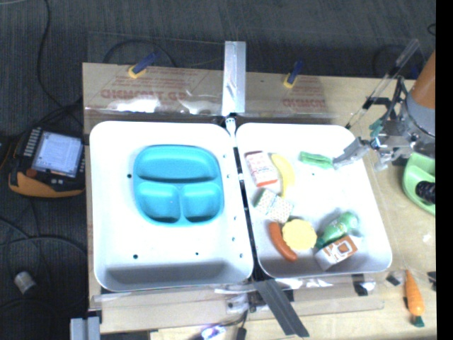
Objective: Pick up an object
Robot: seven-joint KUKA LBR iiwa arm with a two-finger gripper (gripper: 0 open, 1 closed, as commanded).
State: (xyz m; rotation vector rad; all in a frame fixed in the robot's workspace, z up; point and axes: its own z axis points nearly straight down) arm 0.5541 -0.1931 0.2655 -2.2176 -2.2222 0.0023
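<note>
A wooden bench (311,91) stands on dark carpet and bears two shallow white plastic bins side by side. The left bin (113,261) holds a blue three-compartment tray (178,183). The right bin (375,222) holds the candidates: a small green flat piece (315,159), a yellow toy banana (284,171), a red-and-white carton (260,168), an orange toy sausage (282,242), a yellow round disc (299,234) and a green bottle (340,227). The grey gripper (354,151) hangs at the right bin's upper right rim, just beside the green piece; I cannot tell how its tip stands, and nothing is visibly held. By my judgement, the pick is not yet made: descent, closing and lifting all remain.
</note>
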